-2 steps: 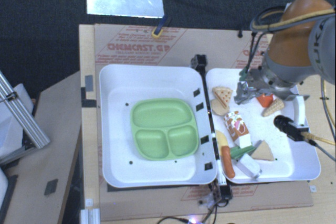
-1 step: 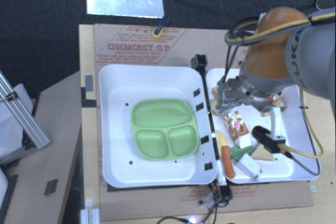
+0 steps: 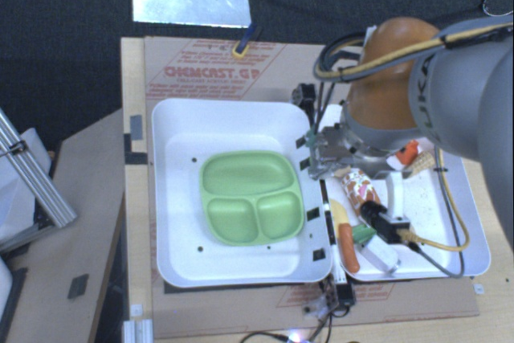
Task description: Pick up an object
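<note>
Jaws' state cannot be told; toy carrot (image 3: 348, 247) judged light, rigid, slippery: best grasped across its orange middle

The only print that can be read stands on the brown cardboard sheet (image 3: 213, 68) lying under the two bins. Just beyond the far rim of the left white bin (image 3: 173, 173), large red letters spell "CHEMCAST", followed by what looks like "GP". Smaller red lines run above and below that word, too fine to read. More red print shows on the cardboard at the bin's near edge, also illegible.
</note>
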Tool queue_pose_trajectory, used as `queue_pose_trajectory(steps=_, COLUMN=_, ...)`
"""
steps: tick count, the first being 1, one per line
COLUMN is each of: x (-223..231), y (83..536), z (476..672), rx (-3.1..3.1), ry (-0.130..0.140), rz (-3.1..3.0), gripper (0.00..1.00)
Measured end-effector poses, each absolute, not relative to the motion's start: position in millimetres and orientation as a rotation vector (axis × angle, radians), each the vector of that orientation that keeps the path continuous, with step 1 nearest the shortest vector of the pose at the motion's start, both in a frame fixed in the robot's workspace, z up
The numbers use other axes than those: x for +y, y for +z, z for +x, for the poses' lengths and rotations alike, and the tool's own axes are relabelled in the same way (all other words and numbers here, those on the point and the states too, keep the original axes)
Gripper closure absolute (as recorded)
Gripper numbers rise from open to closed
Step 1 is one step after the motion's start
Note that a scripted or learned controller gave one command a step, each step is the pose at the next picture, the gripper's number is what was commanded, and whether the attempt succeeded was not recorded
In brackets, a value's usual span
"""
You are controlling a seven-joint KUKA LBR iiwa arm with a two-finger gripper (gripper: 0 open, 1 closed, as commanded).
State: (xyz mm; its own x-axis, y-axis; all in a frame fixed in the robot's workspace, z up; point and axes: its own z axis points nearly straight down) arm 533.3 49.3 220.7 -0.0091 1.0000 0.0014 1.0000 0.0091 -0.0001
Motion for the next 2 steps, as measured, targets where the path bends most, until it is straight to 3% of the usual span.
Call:
queue_pose_trajectory(steps=1, x=103, y=217, z=512.7, rx=-2.231, ry=-0.001, rz=-2.208, gripper=1.0)
queue_pose_trajectory(steps=2, x=115, y=221, z=522.5, rx=-2.23, ry=-0.004, rz=-2.214, gripper=1.0)
